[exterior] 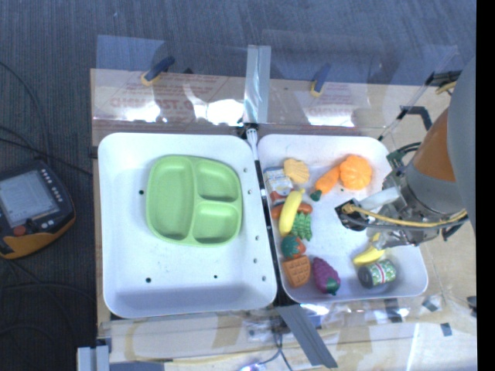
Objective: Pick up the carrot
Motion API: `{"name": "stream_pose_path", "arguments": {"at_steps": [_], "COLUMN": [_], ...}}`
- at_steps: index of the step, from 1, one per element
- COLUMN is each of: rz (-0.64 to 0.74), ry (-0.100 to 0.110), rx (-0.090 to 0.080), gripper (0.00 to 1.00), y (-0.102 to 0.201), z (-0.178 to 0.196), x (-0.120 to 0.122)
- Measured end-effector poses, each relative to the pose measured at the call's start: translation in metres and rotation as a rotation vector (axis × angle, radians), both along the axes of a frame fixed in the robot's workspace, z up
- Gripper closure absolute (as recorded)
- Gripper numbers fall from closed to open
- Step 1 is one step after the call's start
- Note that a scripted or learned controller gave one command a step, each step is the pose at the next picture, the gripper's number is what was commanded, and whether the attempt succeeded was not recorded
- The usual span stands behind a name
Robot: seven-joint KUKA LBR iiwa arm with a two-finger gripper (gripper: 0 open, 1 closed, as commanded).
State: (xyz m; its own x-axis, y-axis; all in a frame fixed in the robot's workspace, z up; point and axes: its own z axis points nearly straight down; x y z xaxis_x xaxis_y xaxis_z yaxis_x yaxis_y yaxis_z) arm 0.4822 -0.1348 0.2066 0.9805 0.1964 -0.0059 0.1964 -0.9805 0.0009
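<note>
Gripper (pixel 380 238): whether open or closed cannot be told. Carrot (pixel 328 181) lies near, at its 10 o'clock, long axis 2-to-8 o'clock.

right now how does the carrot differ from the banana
The carrot is orange, the banana yellow. The carrot looks shorter than the banana. The carrot touches the round orange toy; the banana lies nearer the wall between the bins. Both lie slanted in the right bin.
</note>
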Motion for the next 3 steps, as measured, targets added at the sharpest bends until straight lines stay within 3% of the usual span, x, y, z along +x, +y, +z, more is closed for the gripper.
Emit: {"name": "stream_pose_path", "arguments": {"at_steps": [1,2,3], "rz": [0.021,0.025,0.086], "ry": [0.0,0.0,0.01], "rx": [0.0,0.001,0.005], "gripper": [1.0,0.0,0.0], "y": [-0.078,-0.075,-0.047], "z": [0.007,0.007,-0.096], "x": [0.041,0.042,0.118]}}
